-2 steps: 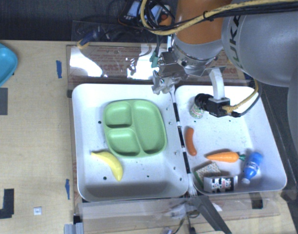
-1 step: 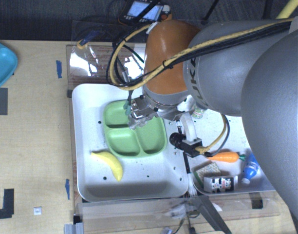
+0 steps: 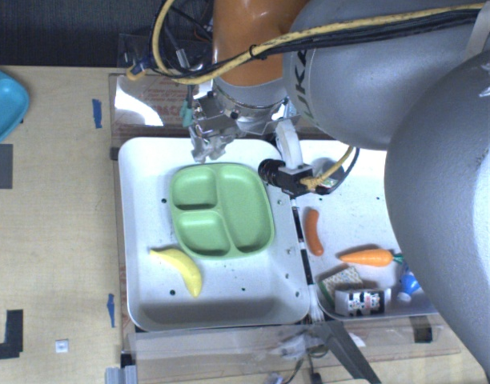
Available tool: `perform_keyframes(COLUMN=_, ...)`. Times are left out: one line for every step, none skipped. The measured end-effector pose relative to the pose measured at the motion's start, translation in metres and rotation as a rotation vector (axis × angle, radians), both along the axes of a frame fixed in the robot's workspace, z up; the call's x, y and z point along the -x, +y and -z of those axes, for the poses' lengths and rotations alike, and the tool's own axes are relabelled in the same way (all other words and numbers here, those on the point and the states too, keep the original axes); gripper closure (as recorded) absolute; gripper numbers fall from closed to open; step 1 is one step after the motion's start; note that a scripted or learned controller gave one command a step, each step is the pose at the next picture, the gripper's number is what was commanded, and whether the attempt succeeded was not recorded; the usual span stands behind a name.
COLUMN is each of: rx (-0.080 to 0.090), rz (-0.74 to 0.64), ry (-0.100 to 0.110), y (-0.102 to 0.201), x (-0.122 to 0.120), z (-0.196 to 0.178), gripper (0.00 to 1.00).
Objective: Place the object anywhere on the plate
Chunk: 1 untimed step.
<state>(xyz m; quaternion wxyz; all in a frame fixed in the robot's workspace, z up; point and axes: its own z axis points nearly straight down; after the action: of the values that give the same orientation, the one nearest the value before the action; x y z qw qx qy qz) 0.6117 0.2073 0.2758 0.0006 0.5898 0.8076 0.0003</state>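
Right now the claw (image 3: 206,144) hangs at the far rim of the left bin (image 3: 141,214), just above the back edge of the green plate (image 3: 221,209). Whether it is open or shut, and whether it carries anything, I cannot tell; nothing shows clearly beneath it.

Nearest to the claw is the plate, directly below and toward the viewer, its three compartments bare. Farther out on the same line, beyond the plate's near-left corner, lies a yellow banana (image 3: 181,267) on the bin floor, apart from the plate. Off to the claw's right, across the divider, the other bin holds a red sausage (image 3: 312,230), an orange carrot (image 3: 367,256) and a small dark can (image 3: 363,301).

If the banana is the object meant, a good pick would drop squarely over its thick middle, closing across its narrow width, then lift well clear of the plate's raised rim before carrying back and releasing low over a compartment so it does not roll off.
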Motion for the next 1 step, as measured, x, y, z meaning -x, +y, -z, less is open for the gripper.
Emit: perform_keyframes(rx=0.000, rz=0.197, ry=-0.001, y=-0.0028, x=-0.0488, z=-0.0769, gripper=1.00)
